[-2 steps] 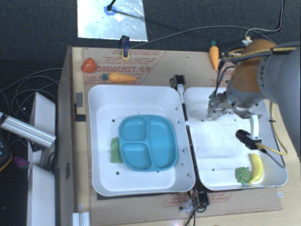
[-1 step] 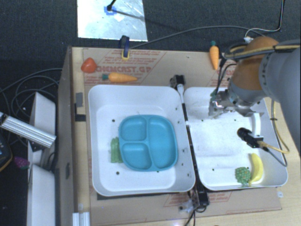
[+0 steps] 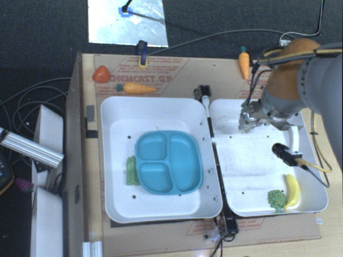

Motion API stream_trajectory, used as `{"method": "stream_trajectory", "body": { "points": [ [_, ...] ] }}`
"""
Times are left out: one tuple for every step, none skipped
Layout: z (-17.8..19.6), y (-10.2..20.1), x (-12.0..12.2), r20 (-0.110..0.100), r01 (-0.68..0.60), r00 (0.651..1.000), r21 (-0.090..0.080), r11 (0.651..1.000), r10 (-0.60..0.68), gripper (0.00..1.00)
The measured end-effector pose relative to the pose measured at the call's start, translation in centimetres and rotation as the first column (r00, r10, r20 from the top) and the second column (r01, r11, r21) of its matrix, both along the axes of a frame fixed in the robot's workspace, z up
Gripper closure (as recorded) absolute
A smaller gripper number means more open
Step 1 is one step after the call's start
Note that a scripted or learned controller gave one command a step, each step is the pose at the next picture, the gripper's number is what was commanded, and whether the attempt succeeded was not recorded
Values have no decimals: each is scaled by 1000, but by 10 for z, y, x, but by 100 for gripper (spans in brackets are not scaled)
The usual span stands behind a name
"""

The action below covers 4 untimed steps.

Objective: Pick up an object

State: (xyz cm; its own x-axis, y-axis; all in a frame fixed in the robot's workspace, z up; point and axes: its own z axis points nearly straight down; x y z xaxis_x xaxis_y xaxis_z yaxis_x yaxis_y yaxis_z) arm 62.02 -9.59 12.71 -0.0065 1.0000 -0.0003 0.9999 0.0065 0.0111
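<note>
The tool hangs over the far left corner of the right bin, low above the white floor and close to the wall that this bin shares with its neighbour. Seen from above, with the grey wrist and the orange band crowding over it, whether it stands wide or narrow cannot be told, and nothing shows gripped in it. The floor just beneath it is bare.

Nearest the camera, in the near right corner of the same bin, lies a yellow banana, its length running roughly near to far along the right wall. A small green knobbly piece, like a broccoli head, sits touching or just beside the banana on its left. Both are well apart from the tool.

In the left bin a blue divided plate lies flat in the middle, with three compartments, all bare. A pale green strip lies against the plate's left edge, on the bin floor.

A black clip sits at the far end of the seam between the two bins. Beyond the bins, on the brown desk, an orange carrot lies on its side just past the left bin's far rim, and a rounder orange-red piece sits near the far left corner. A second carrot lies past the right bin. A blue and yellow clamp grips the far edge of the desk
</note>
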Motion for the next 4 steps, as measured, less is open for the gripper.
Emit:
{"method": "stream_trajectory", "body": {
  "points": [
    [11, 0, 1, 2, -1, 1000, 1, 1000, 1, 100],
    [21, 1, 2, 4, -2, 1000, 2, 1000, 2, 100],
    [-42, 11, -42, -12, 5, 1000, 1, 1000, -5, 100],
    [58, 65, -69, -7, 2, 1000, 1, 1000, -2, 100]
  ]
}}
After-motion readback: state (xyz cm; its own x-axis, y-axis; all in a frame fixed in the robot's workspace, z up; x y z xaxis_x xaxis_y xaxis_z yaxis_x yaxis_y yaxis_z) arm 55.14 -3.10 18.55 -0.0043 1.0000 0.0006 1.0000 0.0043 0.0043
